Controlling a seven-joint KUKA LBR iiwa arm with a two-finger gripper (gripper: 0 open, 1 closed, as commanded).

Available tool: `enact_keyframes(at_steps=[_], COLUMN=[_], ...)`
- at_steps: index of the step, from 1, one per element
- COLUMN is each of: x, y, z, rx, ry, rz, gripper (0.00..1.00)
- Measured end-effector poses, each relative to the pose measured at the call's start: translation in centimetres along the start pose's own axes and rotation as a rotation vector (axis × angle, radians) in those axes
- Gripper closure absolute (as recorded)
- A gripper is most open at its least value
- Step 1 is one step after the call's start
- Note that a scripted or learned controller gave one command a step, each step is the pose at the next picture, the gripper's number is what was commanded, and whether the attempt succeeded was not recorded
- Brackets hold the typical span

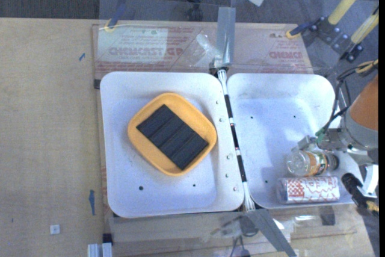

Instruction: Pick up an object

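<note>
The gripper (334,142) hung at the right bin's (271,99) right side, just beside the clear bottle (305,161) lying there; its opening could not be told. Approach stage, I judged: next, centring over the bottle and closing.

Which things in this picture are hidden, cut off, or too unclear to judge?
- Gripper, camera view: the arm's own wrist covers it, so its state is unreadable.
- Arm: cut off by the right edge.
- Clear bottle: blurred, label unreadable; contact with the gripper is uncertain.
- Red-and-white can: print too small to read.
- Yellow tray: dark insert's material unclear.
</note>
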State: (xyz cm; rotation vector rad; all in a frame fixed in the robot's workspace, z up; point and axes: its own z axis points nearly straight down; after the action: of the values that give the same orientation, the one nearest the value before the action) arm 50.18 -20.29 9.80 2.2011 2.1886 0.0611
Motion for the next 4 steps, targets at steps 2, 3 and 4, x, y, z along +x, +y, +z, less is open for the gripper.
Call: enact_keyframes(at_steps=[2,3,4], x=[1.6,1.6,3.4], y=[0.2,0.2,0.0], z=[-1.4,-1.3,-0.4], rx=[-0.019,-0.018,-0.017], ry=[-0.022,-0.023,-0.023], rz=[-0.019,-0.018,-0.155], gripper=[1.00,0.00,0.00])
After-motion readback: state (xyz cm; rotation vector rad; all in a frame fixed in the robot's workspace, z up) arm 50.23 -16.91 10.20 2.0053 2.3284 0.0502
